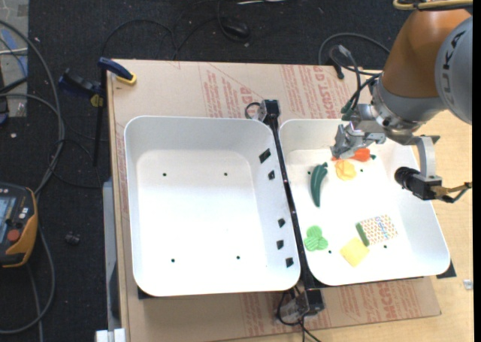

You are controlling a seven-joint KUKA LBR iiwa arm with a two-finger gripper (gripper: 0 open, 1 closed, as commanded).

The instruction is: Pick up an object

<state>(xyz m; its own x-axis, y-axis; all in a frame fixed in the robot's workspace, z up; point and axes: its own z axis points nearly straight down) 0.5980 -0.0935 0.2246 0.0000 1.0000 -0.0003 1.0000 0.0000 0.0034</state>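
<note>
In the right bin [421, 254] I see my gripper [347, 149] low over the orange-and-yellow toy [350, 164], its grasp impossible to judge from here, so nothing looks lifted yet.

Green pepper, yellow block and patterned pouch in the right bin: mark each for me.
Green pepper [318, 183]: camera view, middle of its curved body.
Yellow block [355, 251]: camera view, centre of its top face.
Patterned pouch [378, 227]: camera view, middle of its printed face.
</note>
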